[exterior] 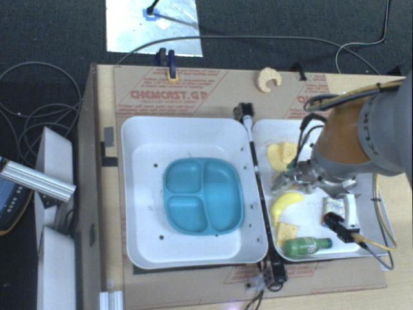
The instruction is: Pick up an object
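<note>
Overhead view of the counter (193,86) with two white bins. The left bin (145,141) holds a blue divided plate (203,196). In the right bin (368,247), the hand (288,178) sits low, just above a yellow banana (286,203); whether it is open or closed cannot be told. A green bottle (306,245) lies along the near wall, well below the hand.

Cardboard-topped bench (193,92), two white bins (145,147), croissant-shaped toy (268,79)
</note>
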Action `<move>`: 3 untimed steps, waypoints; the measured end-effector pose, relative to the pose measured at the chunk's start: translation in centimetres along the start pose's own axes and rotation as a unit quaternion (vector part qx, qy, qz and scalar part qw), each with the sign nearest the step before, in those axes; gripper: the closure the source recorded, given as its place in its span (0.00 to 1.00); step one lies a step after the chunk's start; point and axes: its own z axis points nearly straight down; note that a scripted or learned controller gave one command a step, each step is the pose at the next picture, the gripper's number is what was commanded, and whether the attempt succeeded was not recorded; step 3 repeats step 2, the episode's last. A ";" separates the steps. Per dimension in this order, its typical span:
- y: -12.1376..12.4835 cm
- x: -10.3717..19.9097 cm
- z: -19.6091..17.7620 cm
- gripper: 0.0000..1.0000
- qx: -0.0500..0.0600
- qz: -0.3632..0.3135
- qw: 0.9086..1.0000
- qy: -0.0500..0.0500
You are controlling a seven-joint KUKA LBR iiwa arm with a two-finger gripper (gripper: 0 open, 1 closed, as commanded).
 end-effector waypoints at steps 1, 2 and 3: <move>4.2 0.7 -0.1 0.00 -0.001 -0.001 1.000 0.000; 4.2 0.6 -1.1 1.00 -0.002 -0.002 1.000 0.000; 4.2 0.6 -1.1 1.00 -0.002 -0.002 1.000 0.000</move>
